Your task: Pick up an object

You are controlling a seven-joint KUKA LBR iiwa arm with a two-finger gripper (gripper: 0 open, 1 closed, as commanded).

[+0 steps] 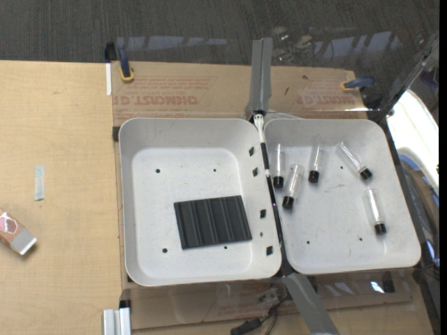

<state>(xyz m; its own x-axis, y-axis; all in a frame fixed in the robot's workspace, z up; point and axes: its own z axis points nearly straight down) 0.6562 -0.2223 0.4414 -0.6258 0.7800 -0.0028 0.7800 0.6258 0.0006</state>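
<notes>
Several clear tubes with black caps lie in the right bin (398,246). One tube (277,166) lies by the left wall, another (290,187) just right of it, a third (314,165) near the middle, a fourth (353,161) tilted at the upper right, and one more (374,211) at the right side. A dark ribbed rectangular pad (212,221) lies flat in the left bin (133,187), a little below its middle.
A cardboard sheet (167,93) lies behind the bins, held by clamps (124,72). On the wooden bench at the left sit a small red-and-white object (14,232) and a pale strip (39,183). A grey post (261,75) rises between the bins.
</notes>
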